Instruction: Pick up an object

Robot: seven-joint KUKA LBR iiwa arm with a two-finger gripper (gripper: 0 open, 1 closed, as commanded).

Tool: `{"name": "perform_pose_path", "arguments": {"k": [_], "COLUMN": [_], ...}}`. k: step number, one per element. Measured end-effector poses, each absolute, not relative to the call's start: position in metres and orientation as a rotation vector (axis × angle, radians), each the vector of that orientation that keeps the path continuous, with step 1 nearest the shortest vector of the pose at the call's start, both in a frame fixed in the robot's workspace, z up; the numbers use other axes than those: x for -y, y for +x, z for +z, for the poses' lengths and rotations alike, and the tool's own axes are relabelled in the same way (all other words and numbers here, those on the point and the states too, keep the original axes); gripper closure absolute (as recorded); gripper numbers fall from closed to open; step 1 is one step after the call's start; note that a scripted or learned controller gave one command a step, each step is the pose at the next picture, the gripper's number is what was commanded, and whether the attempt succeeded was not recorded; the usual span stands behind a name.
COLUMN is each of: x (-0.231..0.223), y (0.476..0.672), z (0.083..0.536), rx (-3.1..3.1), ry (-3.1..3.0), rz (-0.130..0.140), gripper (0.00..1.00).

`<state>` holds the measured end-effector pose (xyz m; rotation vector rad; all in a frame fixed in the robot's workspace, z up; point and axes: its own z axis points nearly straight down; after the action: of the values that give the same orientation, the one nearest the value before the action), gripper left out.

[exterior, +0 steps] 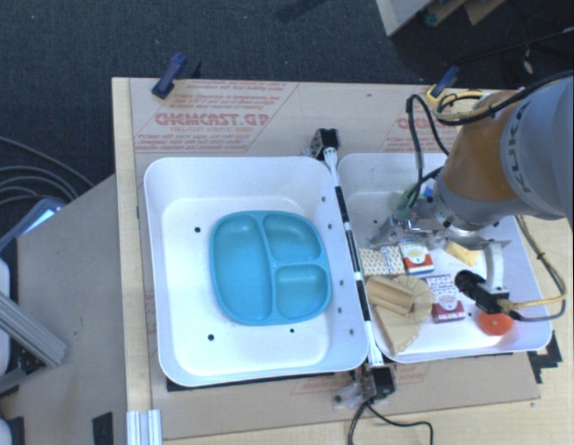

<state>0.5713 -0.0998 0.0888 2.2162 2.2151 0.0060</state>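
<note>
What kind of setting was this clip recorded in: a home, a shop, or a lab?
Most likely a robotics lab or test bench. Two white bins sit on a board-covered bench, a grey-and-orange robot arm reaches over the right bin, and loose cables lie on dark carpet.

Brown bench (222,119) under two white bins (175,248).

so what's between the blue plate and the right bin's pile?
In the camera view: bare white floor of the left bin, then the adjoining bin walls with a black divider strip, between the blue divided plate and the clutter.
</note>
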Motion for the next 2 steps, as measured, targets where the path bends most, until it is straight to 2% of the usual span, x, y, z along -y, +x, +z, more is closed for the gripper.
{"name": "perform_pose_path", "arguments": {"k": [1, 2], "x": [0.096, 0.092], "y": [0.564, 0.614], "z": [0.09, 0.085], "rx": [-2.205, -2.222], "ry": [2.215, 2.221], "rz": [0.009, 0.001], "gripper": [0.0, 0.0]}}
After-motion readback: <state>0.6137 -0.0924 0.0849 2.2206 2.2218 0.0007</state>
